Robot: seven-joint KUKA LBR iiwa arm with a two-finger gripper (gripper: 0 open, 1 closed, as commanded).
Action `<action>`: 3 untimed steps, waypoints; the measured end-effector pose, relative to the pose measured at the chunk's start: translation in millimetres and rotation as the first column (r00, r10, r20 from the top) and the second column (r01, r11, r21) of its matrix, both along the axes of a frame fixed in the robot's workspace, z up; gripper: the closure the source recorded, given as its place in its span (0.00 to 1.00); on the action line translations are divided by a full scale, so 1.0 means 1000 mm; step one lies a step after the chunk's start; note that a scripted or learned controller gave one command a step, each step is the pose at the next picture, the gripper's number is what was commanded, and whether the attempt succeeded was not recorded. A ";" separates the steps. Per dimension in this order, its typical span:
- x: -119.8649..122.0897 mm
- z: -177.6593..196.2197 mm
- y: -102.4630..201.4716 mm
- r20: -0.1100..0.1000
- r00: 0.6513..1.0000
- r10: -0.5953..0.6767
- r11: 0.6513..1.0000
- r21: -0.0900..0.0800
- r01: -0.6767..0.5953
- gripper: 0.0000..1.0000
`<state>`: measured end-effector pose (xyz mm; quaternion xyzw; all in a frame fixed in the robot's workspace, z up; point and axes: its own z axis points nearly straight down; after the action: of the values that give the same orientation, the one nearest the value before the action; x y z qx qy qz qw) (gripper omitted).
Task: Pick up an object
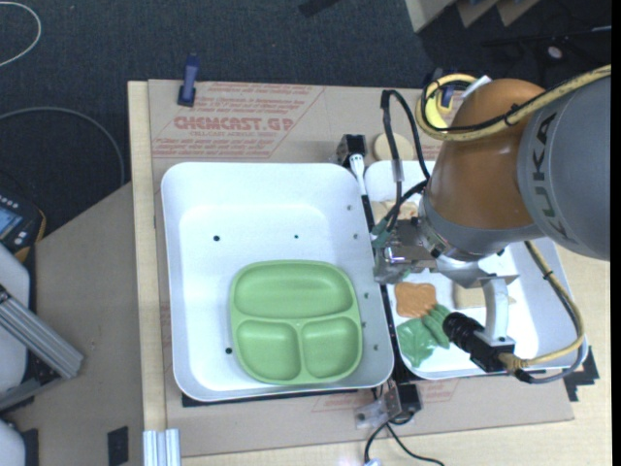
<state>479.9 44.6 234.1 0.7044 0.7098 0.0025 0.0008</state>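
Evidently the pick was not yet done. The arm (514,163), grey with its orange band, hung low over the right bin (543,343) and hid most of it, the wrist hardware sitting just above the bin's contents near the divide between the two bins. The gripper could not be made out beneath that bulk, so whether it was spread or pressed together I cannot tell, and nothing was visibly held.

The left bin (243,212) carried a green compartment plate (296,320) lying flat toward its near edge, with the far half of the bin bare white.

In the right bin, toward the desk's near edge, lay an orange-brown piece (417,300), and touching it on the near side a crumpled green item (422,336). Both rested on the bin floor, neither lifted.

Judged from this, the arm was at the reach-down stage; closing on an object and raising it remained to do.
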 end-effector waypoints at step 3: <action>0.000 0.043 0.035 -0.001 1.000 -0.005 1.000 -0.003 0.005 1.00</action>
<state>480.2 79.7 277.5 0.7062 0.7080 0.0010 0.0013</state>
